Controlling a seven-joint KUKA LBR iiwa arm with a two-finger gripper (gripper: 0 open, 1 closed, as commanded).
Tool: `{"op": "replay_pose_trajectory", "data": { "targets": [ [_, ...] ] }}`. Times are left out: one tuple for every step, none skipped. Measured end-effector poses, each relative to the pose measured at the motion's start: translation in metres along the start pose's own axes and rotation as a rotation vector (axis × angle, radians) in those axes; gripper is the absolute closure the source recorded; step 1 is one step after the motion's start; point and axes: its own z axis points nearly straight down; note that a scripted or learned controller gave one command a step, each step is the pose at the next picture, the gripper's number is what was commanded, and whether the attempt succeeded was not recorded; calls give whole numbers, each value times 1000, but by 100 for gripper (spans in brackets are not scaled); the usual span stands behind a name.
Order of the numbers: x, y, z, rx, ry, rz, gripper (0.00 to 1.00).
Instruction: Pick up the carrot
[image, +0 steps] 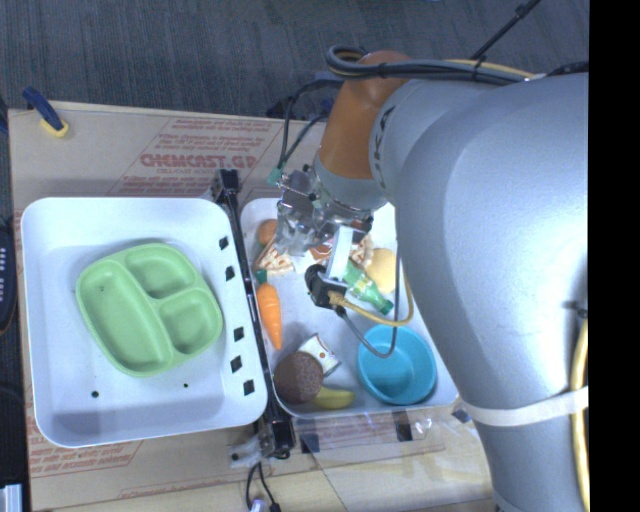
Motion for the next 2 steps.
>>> {"op": "replay_pose_trajectory", "data": {
  "targets": [
    [-2,0,2,3,-2,4,0],
    [-29,-50,3,6,-6,48,0]
  ]
}}
